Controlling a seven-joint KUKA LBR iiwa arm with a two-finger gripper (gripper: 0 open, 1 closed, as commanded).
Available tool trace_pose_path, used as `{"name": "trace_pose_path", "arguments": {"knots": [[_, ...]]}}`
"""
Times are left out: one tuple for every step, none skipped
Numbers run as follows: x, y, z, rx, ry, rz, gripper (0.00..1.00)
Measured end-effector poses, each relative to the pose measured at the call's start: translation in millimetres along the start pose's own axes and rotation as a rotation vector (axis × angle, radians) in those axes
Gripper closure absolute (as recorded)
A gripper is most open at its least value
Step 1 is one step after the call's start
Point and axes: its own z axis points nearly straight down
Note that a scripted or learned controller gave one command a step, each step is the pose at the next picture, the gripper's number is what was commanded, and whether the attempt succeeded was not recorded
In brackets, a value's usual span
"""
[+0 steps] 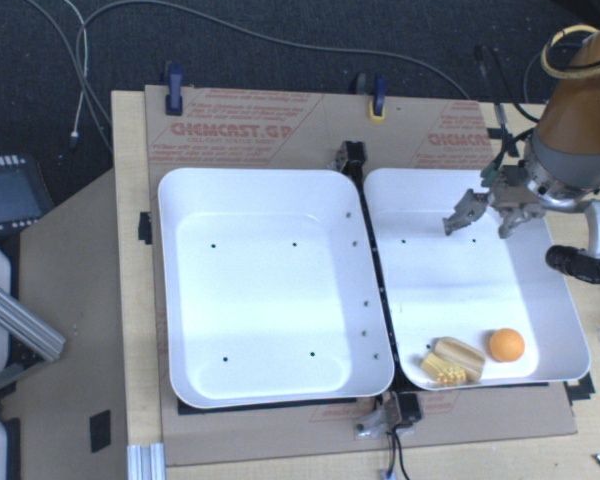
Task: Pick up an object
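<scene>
My gripper hangs over the far part of the right bin, with its two fingers spread apart and nothing between them. At the near edge of that bin lie an orange ball, a tan roll-shaped piece and a small yellow corn-like piece right beside it. All three things lie well in front of the gripper, apart from it.
The left bin lies beside the right one, with a black clip between them at the far side. Blue clamps hold the board at the back. Cables run across the dark floor behind.
</scene>
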Motion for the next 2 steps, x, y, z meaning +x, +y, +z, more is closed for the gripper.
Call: {"name": "trace_pose_path", "arguments": {"knots": [[0.3,2.0,-5.1,-0.009,-0.001,-0.001,0.0],[-1.1,2.3,36.8,-0.006,0.0,-0.001,0.0]]}}
